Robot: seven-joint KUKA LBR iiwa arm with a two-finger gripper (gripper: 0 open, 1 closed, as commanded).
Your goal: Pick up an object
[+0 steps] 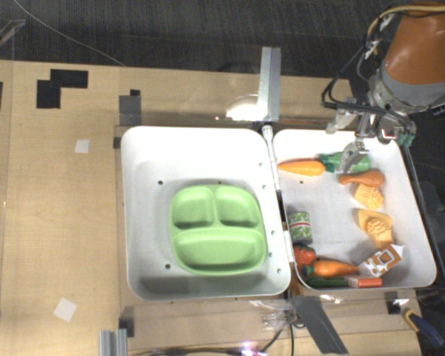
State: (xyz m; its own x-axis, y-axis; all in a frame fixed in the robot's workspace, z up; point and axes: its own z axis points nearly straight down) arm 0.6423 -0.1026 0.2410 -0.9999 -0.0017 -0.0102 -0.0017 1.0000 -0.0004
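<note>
My gripper (354, 156) hangs low over the far part of the right bin (419, 221), under the grey wrist and orange band. It sits just above the green leafy end (331, 161) of a toy carrot (301, 167) and right beside an orange drumstick (362, 178). I cannot make out anything held in it. Below these lie two yellow waffle-like pieces (368, 196) (378, 227), a small green can (300, 226), a red tomato (304, 256), a second carrot (334, 268) and a small brown-and-white box (383, 259).
The left bin (141, 199) holds a green divided plate (218, 225). A metal post (270, 87) rises behind the wall between the bins. Cables loop around the arm at the upper right. A wooden bench (52, 221) stretches to the left.
</note>
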